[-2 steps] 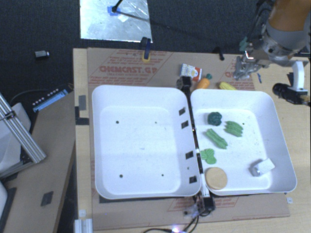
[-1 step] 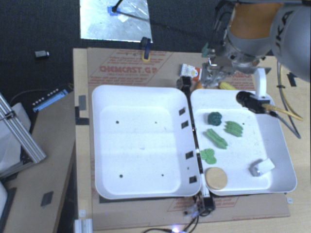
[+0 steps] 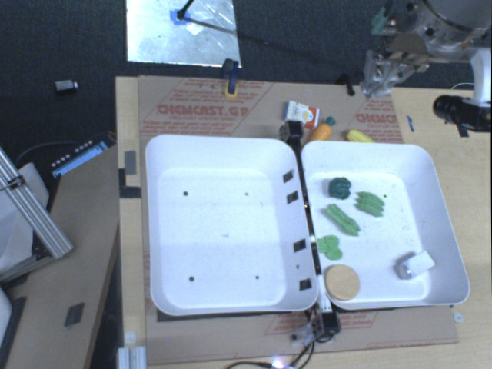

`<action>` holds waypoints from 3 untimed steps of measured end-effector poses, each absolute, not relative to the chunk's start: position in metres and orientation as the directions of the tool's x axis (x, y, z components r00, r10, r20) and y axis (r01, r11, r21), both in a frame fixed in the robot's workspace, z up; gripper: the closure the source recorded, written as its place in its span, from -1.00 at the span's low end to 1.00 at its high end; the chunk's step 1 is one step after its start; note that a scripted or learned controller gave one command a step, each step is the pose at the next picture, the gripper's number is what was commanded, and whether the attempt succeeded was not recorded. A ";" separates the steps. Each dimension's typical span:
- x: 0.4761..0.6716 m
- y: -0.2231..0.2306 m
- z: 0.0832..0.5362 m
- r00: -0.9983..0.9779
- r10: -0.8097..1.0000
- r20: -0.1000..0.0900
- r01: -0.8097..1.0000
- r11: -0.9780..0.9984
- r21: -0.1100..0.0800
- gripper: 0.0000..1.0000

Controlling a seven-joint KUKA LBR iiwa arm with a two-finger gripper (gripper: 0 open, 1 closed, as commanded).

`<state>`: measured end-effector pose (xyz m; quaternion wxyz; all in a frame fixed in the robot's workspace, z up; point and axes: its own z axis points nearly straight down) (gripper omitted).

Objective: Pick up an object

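Nothing's picked yet: the pincer (image 3: 377, 79) hangs far right, above the desk (image 3: 254, 102); whether it's open, I cannot tell. Green toys (image 3: 343, 220) wait in the right bin (image 3: 442, 206).

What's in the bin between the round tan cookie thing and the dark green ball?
Between the tan disc and the dark green ball, the camera view shows two green pieces: a long pod and a small leafy piece just above the disc.

Arm (image 3: 453, 6) cropped by top edge.
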<state>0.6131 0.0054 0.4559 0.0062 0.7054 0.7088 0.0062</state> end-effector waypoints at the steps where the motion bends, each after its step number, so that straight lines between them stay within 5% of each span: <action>1: 0.517 0.017 0.418 -0.006 1.000 0.002 1.000 0.006 -0.004 1.00; 3: 0.496 0.100 0.416 -0.008 1.000 0.002 1.000 0.008 0.002 1.00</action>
